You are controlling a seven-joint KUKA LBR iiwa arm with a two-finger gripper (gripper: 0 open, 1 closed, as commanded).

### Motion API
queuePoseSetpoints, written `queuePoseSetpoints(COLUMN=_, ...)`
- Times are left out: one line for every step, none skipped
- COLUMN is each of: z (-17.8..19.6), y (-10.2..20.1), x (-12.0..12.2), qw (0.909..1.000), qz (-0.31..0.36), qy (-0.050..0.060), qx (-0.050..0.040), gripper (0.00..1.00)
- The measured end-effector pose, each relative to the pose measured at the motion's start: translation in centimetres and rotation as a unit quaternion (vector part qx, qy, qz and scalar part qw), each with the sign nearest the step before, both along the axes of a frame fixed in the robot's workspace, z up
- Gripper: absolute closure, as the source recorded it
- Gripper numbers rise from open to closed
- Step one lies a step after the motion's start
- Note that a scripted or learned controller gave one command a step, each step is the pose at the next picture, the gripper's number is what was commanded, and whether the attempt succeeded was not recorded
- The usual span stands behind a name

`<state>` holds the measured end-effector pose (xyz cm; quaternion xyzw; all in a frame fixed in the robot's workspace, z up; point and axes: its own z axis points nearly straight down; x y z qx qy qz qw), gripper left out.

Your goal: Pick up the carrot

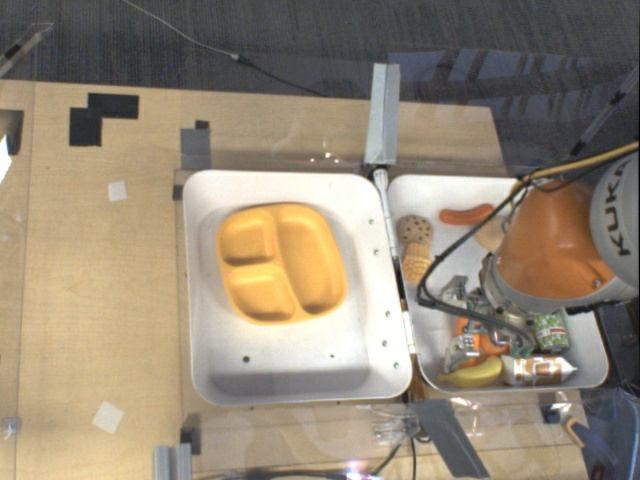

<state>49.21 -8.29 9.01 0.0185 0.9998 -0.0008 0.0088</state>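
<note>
While arm hangs low over right bin [600, 373], claw [472, 340] sits at orange carrot [486, 343] near bin's near edge; cannot tell claw state. Risk: banana [474, 372], packet [538, 370] crowd carrot, so grasp may slip or snag neighbour. Left bin [300, 373] carries yellow tray [282, 261]. Wooden table [90, 298], dark floor beyond.

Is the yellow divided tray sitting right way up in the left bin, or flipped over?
Right way up: the yellow divided tray lies flat in the left bin, its three compartments facing upward with raised dividers between them.
</note>
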Motion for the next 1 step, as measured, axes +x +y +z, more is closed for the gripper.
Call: queuePoseSetpoints(z=1.31, y=0.11, x=0.40, qw=1.0000, qz=0.003, qy=-0.005, qx=-0.0003, gripper=1.00)
